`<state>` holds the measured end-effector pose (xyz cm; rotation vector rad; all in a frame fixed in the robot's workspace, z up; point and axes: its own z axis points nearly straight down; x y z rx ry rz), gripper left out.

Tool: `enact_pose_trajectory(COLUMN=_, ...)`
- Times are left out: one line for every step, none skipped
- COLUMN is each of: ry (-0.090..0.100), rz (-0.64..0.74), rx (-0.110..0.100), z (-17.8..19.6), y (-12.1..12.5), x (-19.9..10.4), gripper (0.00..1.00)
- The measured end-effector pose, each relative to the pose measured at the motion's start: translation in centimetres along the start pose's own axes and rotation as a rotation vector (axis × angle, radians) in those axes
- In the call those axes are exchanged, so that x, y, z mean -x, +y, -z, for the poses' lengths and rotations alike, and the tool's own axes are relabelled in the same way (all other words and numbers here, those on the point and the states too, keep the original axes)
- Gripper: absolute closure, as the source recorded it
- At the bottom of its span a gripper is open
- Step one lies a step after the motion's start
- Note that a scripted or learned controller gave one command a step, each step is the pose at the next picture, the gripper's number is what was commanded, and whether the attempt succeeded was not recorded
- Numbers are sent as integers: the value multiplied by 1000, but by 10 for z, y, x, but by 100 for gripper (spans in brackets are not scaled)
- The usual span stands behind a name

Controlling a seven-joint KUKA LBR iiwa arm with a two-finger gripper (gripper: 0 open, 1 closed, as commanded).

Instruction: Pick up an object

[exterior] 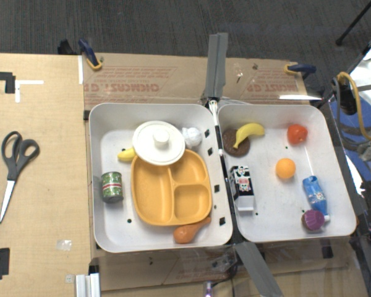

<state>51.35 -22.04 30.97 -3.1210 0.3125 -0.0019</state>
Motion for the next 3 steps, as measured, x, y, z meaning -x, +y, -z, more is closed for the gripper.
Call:
enact_pose_trajectory(ry=2, rz=0, rx=-1, z=22, y=-29, x=-138, gripper=100)
enact_pose_trajectory(ry=6, rz=0, rx=-6, z=32, y=-32, x=-139, gripper=100)
enact_pose_trajectory(ry=-1, rz=-7, rx=-1, z=33, y=-2, x=-18, gripper=100)
